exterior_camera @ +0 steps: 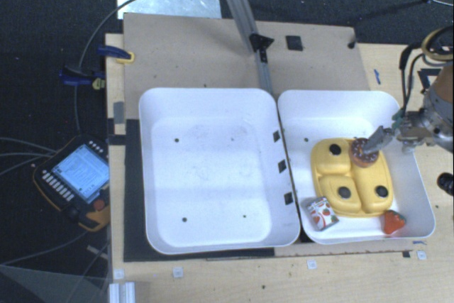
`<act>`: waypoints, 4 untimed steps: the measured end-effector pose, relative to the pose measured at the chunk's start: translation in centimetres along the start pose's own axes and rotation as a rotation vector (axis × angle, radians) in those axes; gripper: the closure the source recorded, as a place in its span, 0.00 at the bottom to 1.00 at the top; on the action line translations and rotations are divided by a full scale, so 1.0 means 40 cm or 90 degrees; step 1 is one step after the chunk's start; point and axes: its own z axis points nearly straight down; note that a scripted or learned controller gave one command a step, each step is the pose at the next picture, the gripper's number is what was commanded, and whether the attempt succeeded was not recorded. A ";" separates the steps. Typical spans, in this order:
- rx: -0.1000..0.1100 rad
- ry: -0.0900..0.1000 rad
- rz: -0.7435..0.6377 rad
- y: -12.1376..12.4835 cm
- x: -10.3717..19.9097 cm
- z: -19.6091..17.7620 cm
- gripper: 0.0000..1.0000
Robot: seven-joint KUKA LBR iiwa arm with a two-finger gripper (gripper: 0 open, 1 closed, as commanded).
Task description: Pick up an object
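The yellow moulded tray (352, 186) lies flat in the right bin (312, 110), toward its near side. It looks like light, stiff, smooth plastic, likely slippery; a raised edge seems the best hold. A small brownish object (364, 152) sits at its far edge, under the gripper (369, 147); whether the jaws are wide or closed, I cannot tell. A small carton (320, 213) and a red piece (394, 223) lie near the tray.

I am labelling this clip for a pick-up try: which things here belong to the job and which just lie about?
Job:
gripper
yellow tray-like toy
small round brown object
red and white carton
red strawberry-like toy
right bin

Lying about:
left bin
handheld pendant
blue clamp
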 end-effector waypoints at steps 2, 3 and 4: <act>0.001 0.000 0.000 -0.017 0.017 0.229 0.00; -0.003 -0.001 -0.001 -0.012 0.016 0.195 1.00; -0.004 -0.001 -0.002 -0.001 0.010 0.086 1.00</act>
